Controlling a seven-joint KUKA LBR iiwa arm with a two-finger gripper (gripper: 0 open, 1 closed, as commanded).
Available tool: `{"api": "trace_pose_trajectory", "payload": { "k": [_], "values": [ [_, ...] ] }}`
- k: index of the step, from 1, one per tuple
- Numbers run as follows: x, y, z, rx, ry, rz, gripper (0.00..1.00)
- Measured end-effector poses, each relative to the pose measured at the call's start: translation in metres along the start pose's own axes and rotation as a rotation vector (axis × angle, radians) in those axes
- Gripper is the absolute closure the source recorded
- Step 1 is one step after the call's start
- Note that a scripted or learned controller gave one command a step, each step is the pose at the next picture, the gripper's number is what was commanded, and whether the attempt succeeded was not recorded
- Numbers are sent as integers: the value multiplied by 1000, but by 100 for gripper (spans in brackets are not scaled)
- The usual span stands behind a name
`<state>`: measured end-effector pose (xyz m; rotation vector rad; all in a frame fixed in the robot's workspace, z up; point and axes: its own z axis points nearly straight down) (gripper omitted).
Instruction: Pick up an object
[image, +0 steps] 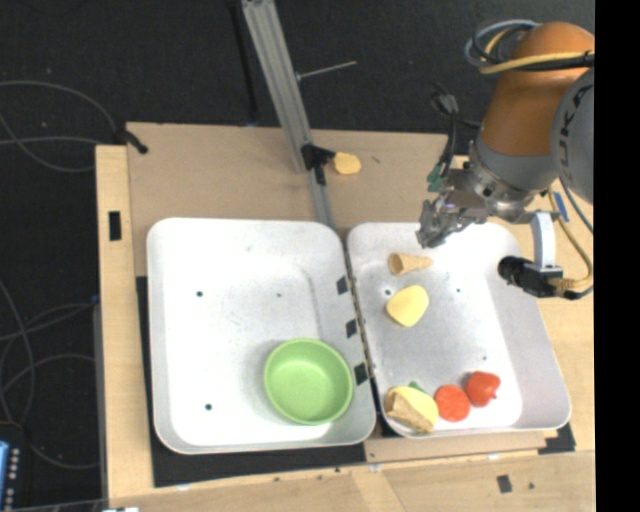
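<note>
Camera view inspection: the tool (432, 235) is positioned over the far edge of the right bin (520, 330), just beside a tan cone-shaped piece (408, 263). Nothing is seen between its fingers, and whether it is wide or narrow cannot be told. The approach step is judged to be in hand; a descent centred on the cone, then closure, is called for next.

Counted in the right bin: one cone, one pale yellow lump (407, 305), one yellow wedge (413, 408), two red pieces (467, 395). One green bowl (308, 380) is noted in the left bin (220, 290). One small yellow item (347, 163) lies on the counter (200, 170).
</note>
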<state>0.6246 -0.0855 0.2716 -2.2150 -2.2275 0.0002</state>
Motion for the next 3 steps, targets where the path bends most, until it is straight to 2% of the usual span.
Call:
{"api": "trace_pose_trajectory", "payload": {
  "k": [3],
  "values": [
    [157, -50, -4, 0, 2, -2, 100]
  ]
}}
